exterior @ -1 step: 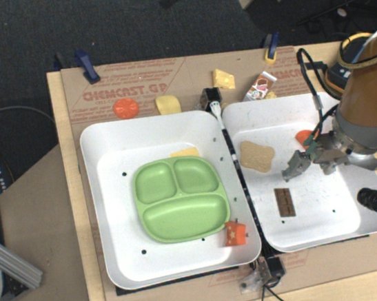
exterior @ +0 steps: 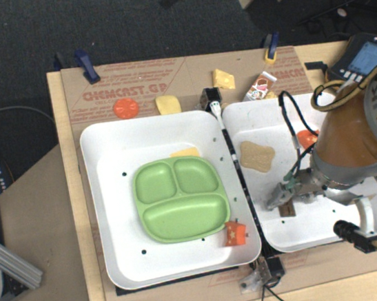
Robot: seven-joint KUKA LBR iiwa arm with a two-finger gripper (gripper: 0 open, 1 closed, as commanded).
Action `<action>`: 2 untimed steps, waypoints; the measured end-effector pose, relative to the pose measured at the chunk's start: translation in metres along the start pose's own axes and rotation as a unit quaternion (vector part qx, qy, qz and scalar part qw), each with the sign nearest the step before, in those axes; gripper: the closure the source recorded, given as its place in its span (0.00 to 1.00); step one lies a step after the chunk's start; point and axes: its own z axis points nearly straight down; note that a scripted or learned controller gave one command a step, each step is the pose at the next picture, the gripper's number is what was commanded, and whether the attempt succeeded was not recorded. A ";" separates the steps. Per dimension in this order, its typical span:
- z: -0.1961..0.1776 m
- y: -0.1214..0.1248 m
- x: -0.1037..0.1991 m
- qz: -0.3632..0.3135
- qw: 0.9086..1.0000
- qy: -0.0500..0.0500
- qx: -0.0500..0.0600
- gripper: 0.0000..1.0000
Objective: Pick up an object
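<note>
Gripper [exterior: 284, 199]: low in the right bin [exterior: 284, 237]; can't tell its state.
Brown block [exterior: 287, 209]: touching gripper's tip, axis unclear.
Bread slice [exterior: 257, 155]: near, up-left, long axis slanting.
Orange piece [exterior: 306, 138]: by the cable [exterior: 294, 119].
Left bin [exterior: 107, 192]: green tray [exterior: 180, 199], red block [exterior: 236, 233].

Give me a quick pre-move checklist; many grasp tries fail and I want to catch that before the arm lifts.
1. Gripper is inside the right white bin: ok.
2. Small dark brown block lies at the fingertips: ok.
3. Block is clamped between the fingers: cannot tell.
4. Tan bread-shaped piece lies apart from the gripper: ok.
5. Black cable loops across the right bin near the arm, free of snagging: cannot tell.
</note>
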 end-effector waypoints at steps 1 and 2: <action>-0.016 0.003 -0.001 0.001 1.000 -0.002 -0.007 1.00; -0.016 0.003 -0.001 0.001 1.000 -0.002 -0.007 0.00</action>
